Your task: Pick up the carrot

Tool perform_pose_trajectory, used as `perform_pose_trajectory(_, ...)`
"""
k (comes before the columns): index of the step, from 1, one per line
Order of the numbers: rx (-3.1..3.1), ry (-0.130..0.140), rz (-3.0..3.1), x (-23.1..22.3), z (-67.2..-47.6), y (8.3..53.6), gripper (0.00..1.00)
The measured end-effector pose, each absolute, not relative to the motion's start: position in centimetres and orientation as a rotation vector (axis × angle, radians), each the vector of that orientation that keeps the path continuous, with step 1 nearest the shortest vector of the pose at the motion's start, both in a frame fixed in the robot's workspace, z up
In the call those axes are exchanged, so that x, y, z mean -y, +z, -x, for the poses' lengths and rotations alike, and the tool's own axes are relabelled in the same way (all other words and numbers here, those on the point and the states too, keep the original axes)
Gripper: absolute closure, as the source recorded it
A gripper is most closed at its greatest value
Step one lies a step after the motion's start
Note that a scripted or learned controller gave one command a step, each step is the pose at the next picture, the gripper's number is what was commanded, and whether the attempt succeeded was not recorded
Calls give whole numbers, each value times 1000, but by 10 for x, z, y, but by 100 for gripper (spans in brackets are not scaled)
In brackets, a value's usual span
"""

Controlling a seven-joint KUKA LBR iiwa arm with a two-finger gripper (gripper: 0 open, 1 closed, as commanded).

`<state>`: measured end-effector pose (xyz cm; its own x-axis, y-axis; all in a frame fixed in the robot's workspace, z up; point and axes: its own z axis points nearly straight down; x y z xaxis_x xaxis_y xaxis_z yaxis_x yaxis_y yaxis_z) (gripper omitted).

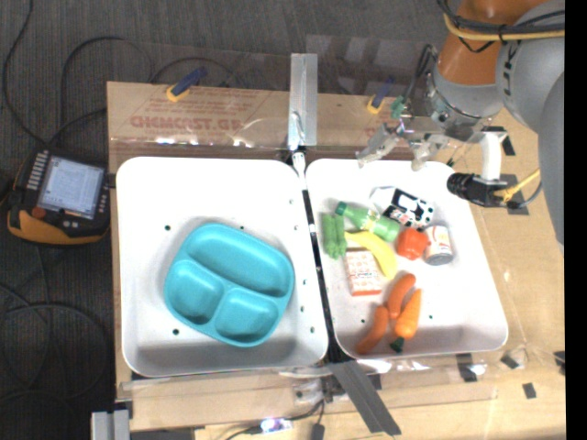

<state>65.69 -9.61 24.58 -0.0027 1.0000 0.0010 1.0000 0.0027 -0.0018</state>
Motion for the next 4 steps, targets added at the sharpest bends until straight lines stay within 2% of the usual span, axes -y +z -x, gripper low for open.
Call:
perform_pose_trajectory(1, 2306, 5, 2134, 187, -568, 299, 0)
perform_pose_trajectory(2, 2587, 1, 1778, 168, -484, 210, 0)
perform_pose_trajectory(3, 2740, -1, 1530, 168, -483, 114, 0)
perform_pose_trajectory(4, 2739, -4, 1529, 167, -483, 123, 100)
